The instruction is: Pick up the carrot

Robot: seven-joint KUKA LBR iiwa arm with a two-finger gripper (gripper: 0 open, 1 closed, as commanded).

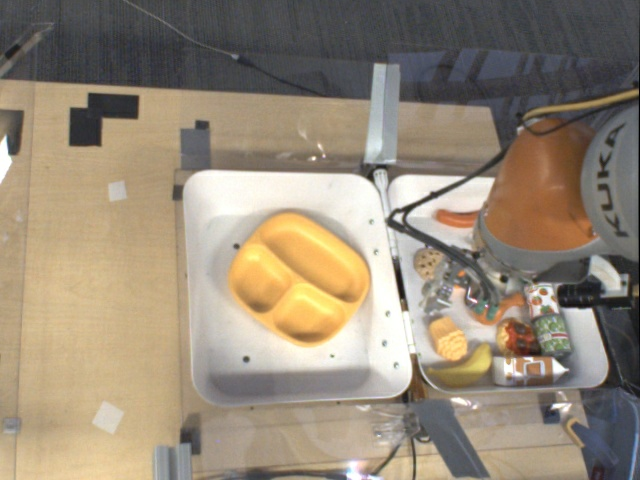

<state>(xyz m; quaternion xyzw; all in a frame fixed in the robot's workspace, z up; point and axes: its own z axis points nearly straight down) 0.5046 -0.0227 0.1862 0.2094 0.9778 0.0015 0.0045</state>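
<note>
long orange tapered carrot (456, 218) lying flat near the far wall of the right shallow white bin (590, 373), partly hidden by the grey-and-orange arm (545, 193); metal two-finger gripper (452, 290) lowered nearby, just beside a speckled round cookie (429, 261); jaw state cannot be told.

I count two white bins: the left bin (200, 298) and the right bin (590, 363). In the left one I see one yellow divided plate (298, 278). At the lower right of the frame I count one banana (462, 370), one cookie (429, 261), one corn piece (450, 340), one carrot (456, 218) and one drink carton (530, 371). Other small items there are too cluttered for me to count.
</note>
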